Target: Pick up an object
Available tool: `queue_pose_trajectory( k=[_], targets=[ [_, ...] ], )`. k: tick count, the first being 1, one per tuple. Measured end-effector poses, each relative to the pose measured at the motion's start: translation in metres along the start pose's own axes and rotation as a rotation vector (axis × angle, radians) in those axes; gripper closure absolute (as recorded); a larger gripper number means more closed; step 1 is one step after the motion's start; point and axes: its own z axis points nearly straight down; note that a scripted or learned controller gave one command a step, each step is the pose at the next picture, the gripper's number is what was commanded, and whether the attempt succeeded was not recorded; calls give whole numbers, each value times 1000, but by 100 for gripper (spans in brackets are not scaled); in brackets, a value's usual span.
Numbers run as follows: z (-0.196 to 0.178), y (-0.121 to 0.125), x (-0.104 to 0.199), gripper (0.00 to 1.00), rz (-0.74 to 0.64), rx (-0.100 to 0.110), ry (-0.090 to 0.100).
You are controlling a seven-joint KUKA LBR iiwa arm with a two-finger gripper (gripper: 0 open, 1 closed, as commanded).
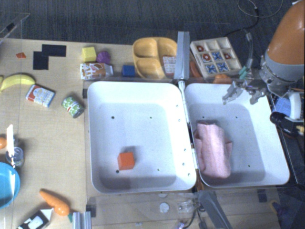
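I have the tool [242,92] hanging over the upper right of the frame, above the back edge of the right bin [267,175], its fingers spread apart with nothing between them. The nearest thing to pick is the pink cloth [212,149], lying folded against the left wall of that bin, lower and to the left of the tool. The orange block [126,161] sits alone in the lower left of the left bin [143,94], well apart. I judge the cloth the easier reach: I would centre over its thick middle fold, keep clear of the bin wall, descend fully, then close.
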Motion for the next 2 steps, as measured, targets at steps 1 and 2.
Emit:
queue_pose_trajectory(
  k=[1,2],
  targets=[
    [88,-26,-28,0,-18,0,0],
    [178,-11,-14,0,-56,-14,-2]
  ],
)
